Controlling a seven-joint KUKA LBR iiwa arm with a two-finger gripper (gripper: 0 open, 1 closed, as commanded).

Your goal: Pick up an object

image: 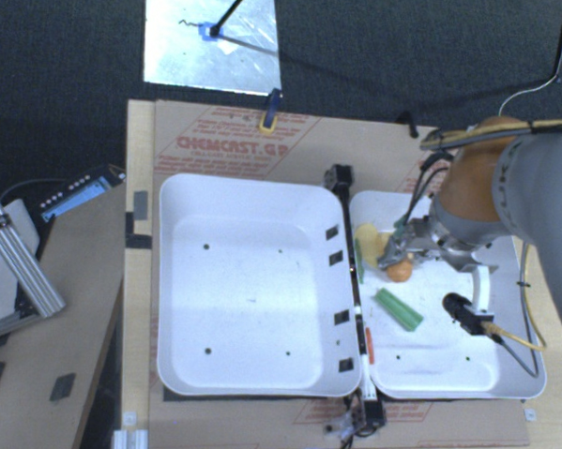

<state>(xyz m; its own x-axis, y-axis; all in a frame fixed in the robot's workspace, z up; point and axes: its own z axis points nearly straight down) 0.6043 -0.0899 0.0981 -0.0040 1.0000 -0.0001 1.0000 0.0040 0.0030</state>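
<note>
The right bin (443,368) holds three small things. A pale yellow piece (367,240) lies near the bin's left wall. Just right of it sits a small orange round object (401,271). Below them a green elongated block (399,310) lies at a slant. My gripper (393,256) reaches down from the right and hangs directly over the orange object, at its upper left edge, between it and the yellow piece. Its tip hides part of the orange object.
The left bin (190,355) stands beside the right one, with black clips (340,318) along the shared wall. A black connector with a yellow cable (466,313) hangs off the arm over the right bin. A thin red piece (369,346) lies by the divider.
</note>
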